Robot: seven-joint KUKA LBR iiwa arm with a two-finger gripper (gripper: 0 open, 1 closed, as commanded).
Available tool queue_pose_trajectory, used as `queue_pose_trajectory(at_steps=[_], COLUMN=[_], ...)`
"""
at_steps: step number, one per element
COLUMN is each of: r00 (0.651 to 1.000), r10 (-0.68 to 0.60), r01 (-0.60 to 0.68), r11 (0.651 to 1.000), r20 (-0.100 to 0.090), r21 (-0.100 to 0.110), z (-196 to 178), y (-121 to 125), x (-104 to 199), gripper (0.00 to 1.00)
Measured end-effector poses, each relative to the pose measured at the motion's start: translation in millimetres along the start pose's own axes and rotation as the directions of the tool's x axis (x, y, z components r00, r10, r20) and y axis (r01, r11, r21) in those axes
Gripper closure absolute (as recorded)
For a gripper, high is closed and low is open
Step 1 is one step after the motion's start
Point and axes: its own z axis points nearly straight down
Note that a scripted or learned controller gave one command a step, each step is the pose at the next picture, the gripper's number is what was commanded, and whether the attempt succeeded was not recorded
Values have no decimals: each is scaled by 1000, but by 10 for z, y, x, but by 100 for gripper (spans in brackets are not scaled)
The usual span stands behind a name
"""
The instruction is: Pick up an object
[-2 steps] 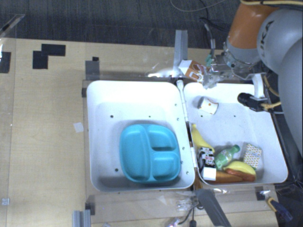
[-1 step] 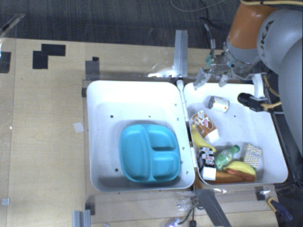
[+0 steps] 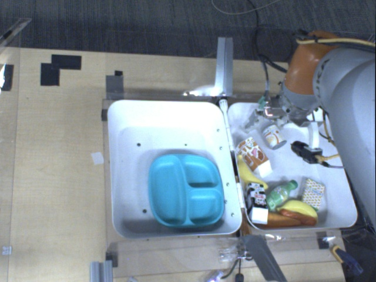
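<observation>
My gripper (image 3: pixel 265 111) hangs low over the far end of the right bin (image 3: pixel 346 200), with the grey arm and its orange band behind it to the right. Just in front of the gripper lies a small tan-and-white can (image 3: pixel 272 137), close to it; I cannot tell if they touch. A brown-and-white carton (image 3: pixel 254 155) lies a little nearer, by the bin's left wall. Nothing shows as held.
The near half of the right bin holds a banana (image 3: pixel 249 175), a green bottle (image 3: pixel 282 193), a second banana (image 3: pixel 300 208), a red-orange sausage shape (image 3: pixel 288 218), a patterned packet (image 3: pixel 313 191) and a black-and-white box (image 3: pixel 255 195). A blue divided plate (image 3: pixel 185 188) lies in the left bin (image 3: pixel 126 151).
</observation>
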Motion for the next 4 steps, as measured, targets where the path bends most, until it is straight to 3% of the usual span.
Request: queue_pose_trajectory(at_steps=[1, 2, 3, 4], r00=[994, 947, 949, 990], r10=[113, 320, 315, 139], r01=[-113, -320, -315, -139], r11=[994, 947, 949, 990], r20=[-1, -2, -3, -2], r21=[2, 1, -7, 3], z=[5, -2, -138, -989], y=[-1, -332, -301, -510], x=[41, 6, 17, 634], gripper=[0, 0, 100, 100])
